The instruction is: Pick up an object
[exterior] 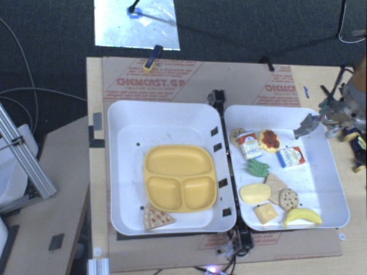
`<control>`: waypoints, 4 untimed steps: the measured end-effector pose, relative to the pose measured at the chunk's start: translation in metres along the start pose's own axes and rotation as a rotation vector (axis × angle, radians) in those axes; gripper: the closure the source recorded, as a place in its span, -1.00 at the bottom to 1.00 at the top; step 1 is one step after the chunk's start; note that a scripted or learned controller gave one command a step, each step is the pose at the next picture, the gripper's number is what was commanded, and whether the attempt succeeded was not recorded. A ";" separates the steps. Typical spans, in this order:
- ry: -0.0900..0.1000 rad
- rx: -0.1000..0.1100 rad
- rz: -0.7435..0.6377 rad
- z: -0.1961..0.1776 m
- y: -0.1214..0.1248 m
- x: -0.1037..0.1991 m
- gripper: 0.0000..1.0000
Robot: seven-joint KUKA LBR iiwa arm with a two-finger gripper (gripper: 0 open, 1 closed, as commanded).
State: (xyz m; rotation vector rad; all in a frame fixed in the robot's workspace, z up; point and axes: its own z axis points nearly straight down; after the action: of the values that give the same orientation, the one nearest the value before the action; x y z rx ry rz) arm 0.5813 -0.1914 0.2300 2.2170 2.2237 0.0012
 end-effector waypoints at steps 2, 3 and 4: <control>0.003 0.007 0.001 0.149 -0.006 0.093 -1.00; 0.001 0.003 -0.001 0.146 -0.012 0.105 -1.00; 0.001 -0.001 0.000 0.135 -0.010 0.104 1.00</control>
State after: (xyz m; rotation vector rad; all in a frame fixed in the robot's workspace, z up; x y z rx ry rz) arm 0.5708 -0.0873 0.0949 2.2168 2.2238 0.0031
